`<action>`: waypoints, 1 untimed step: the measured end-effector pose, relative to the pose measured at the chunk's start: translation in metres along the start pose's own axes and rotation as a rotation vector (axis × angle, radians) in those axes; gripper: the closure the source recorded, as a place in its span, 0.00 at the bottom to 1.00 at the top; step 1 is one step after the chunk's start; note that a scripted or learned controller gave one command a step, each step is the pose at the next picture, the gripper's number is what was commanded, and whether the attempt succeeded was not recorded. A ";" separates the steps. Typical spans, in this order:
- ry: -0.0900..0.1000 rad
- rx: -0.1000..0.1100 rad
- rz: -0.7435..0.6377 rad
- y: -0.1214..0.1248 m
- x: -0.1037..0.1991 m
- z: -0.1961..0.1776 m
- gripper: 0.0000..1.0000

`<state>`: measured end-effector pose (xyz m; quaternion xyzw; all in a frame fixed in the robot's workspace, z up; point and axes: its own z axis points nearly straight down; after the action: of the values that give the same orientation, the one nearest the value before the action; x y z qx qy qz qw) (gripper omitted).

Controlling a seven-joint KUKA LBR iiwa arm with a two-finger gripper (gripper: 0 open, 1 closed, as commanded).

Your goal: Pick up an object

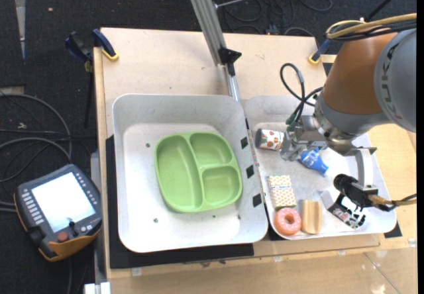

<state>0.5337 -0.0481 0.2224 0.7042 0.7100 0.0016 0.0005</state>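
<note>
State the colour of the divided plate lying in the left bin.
Light green all over; the plate shows clearly in the camera view from above.

The arm (371, 81) runs off the right edge and hides part of the right bin (265, 104); the end effector (295, 144) fingers are indistinct

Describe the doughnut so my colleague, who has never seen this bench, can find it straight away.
Look at the right-hand white bin, the one the arm reaches into, and go to its near edge. The doughnut lies there, just left of a tan bread roll and below a checkered wafer. It is the only pink-iced ring.
</note>
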 end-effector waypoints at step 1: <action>0.000 0.005 0.000 0.000 0.056 0.008 1.00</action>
<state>0.5337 0.0083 0.2146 0.7040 0.7102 0.0001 -0.0011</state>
